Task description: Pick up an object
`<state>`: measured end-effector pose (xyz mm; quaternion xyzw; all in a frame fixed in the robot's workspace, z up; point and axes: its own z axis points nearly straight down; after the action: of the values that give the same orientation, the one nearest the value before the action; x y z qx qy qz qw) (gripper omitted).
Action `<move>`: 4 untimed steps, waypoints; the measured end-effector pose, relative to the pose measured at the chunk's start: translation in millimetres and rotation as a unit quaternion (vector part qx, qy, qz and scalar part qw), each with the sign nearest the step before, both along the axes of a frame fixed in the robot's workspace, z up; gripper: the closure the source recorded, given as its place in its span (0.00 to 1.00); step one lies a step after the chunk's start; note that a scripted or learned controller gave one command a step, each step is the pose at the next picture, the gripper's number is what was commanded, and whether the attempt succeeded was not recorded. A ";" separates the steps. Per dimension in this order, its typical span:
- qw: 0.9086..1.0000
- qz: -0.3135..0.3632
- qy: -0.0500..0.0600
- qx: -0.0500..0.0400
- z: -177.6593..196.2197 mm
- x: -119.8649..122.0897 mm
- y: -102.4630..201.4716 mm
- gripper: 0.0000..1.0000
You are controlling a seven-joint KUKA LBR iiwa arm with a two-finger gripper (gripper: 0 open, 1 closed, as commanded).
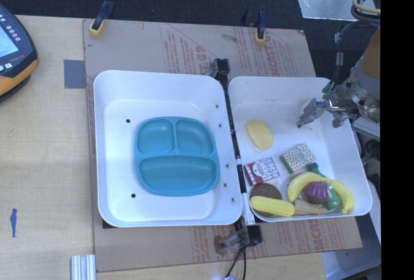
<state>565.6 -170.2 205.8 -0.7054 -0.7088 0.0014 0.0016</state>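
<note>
Looking down on the right bin point(336, 143), I see the gripper point(309, 114) over its upper right part, though I cannot tell how it is set. The pale yellow oval point(259, 134) lies to the gripper's lower left, well apart. The banana point(304, 184), corn cob point(272, 207) and small patterned box point(297, 157) sit below it.

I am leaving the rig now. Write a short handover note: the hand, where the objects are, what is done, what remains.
Hand: above the right bin's upper right part, holding nothing.
Objects: all in the right bin. Pale yellow piece near the centre; small red carton and patterned box below it; corn cob, banana and purple piece piled at the front.
Left bin: blue divided plate.
Done: nothing picked.
Left: grasp and lift one object.
</note>
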 end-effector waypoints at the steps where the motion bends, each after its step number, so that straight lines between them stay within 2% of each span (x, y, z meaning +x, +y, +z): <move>1: 1.000 -0.001 -0.005 -0.001 -100.8 -39.1 28.2 0.00; 2: 1.000 0.002 -0.007 -0.004 -109.1 5.8 73.1 0.00; 3: 1.000 0.001 -0.005 -0.001 -109.1 52.9 58.5 0.00; 4: 1.000 0.001 -0.008 -0.003 -108.5 21.1 52.8 0.00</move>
<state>586.6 -117.4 97.3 -0.7050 -0.7092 -0.0025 -0.0061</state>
